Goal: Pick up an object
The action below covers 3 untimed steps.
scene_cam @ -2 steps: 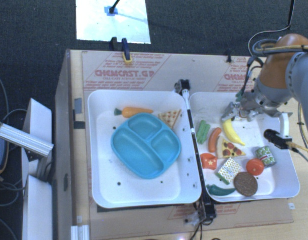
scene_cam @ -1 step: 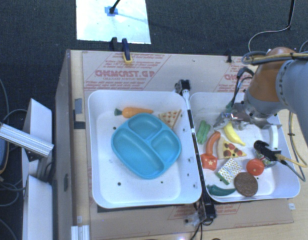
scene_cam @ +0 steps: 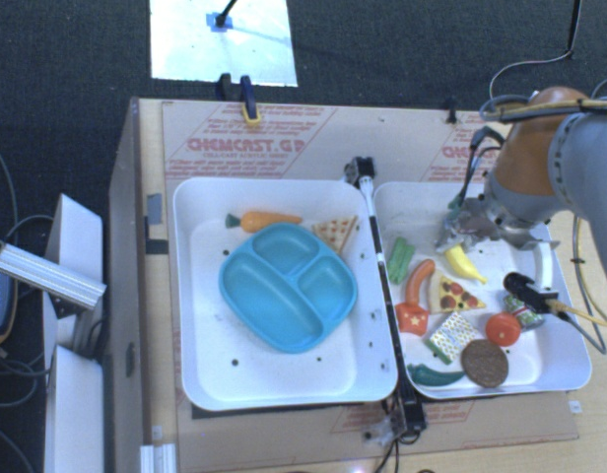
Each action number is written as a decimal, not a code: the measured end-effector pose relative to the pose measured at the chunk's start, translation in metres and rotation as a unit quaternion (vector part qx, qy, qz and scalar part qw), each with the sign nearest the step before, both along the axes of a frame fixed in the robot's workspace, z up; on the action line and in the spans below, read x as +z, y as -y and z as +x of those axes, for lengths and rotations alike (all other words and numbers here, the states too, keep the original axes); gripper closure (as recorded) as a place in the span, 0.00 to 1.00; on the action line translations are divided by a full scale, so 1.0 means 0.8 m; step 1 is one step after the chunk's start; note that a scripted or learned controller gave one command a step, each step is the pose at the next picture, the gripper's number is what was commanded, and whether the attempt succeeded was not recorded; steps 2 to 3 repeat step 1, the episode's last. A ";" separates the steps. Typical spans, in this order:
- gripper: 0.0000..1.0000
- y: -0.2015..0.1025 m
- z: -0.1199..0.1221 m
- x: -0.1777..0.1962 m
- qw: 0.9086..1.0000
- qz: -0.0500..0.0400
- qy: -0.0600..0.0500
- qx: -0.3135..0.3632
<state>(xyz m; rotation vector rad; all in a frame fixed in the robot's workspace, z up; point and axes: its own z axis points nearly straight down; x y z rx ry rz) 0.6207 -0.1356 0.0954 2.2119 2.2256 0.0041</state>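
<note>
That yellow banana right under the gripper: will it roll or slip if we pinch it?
The banana looks like smooth moulded plastic, so probably light and stiff but slippery. Its curved, tapered shape may twist out of a pinch. It lies near the pizza slice, so a push could nudge that.

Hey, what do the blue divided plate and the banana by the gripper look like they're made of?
The blue divided plate: probably moulded plastic, judging by its uniform colour, soft sheen and rounded compartment ridges. The banana: likely a plastic toy, given its flat, even yellow and smooth surface, though it is too small to be sure.
</note>
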 end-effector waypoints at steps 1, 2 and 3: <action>1.00 -0.095 -0.007 0.113 1.000 0.001 0.000 -0.001; 1.00 -0.095 -0.007 0.113 1.000 0.001 0.000 -0.001; 1.00 -0.095 -0.007 0.113 1.000 0.001 0.000 -0.001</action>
